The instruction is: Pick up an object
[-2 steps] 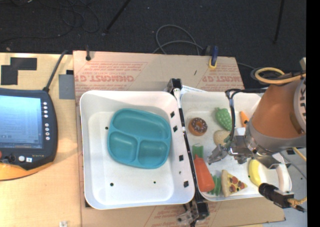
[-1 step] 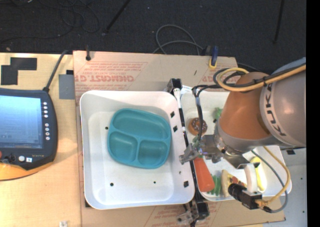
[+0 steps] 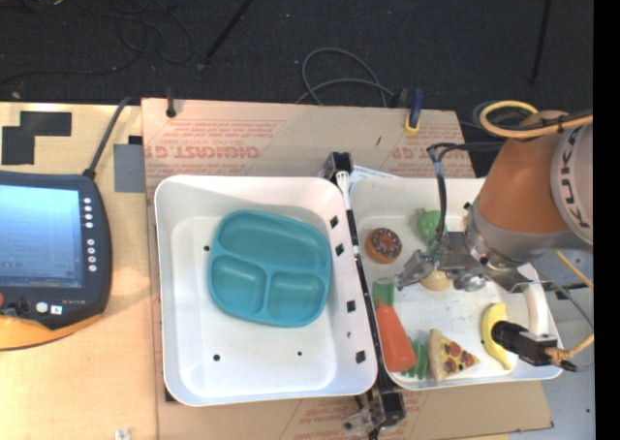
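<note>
Cardboard-covered bench (image 3: 291, 138), dark floor (image 3: 291, 21), trailing cables (image 3: 339, 70)

tray (image 3: 271, 267) in left bin (image 3: 184, 331), carrot (image 3: 394, 334) in right bin (image 3: 407, 198)

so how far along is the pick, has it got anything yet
Nothing looks lifted yet. The carrot, pizza slice, banana and donut all lie on the floor of the right bin. In hand: the gripper is down in that bin beside a pale object. Left: gripping something and raising it.
</note>
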`<state>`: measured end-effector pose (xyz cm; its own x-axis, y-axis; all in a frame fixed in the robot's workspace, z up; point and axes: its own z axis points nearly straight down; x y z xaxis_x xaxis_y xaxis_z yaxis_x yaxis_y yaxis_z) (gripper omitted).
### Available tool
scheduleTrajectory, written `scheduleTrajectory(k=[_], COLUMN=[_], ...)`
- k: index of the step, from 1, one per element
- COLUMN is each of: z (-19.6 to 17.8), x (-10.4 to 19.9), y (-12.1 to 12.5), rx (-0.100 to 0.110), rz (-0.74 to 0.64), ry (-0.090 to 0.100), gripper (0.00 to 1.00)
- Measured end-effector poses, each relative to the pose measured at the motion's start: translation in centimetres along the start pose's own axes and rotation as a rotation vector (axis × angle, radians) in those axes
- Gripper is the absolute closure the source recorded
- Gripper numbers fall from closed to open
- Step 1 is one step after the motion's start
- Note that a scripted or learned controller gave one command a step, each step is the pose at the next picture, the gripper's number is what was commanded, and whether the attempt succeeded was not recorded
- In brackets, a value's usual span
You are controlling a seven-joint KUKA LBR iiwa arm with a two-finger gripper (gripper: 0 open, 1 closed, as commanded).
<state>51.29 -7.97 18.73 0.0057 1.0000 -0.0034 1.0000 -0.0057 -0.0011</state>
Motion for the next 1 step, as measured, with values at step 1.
scheduleTrajectory(k=[1], z=[3.54], x=[-0.73], y=[-4.01], rx=[0.008], rz=[-0.003], ry=[0.005], gripper=[0.0])
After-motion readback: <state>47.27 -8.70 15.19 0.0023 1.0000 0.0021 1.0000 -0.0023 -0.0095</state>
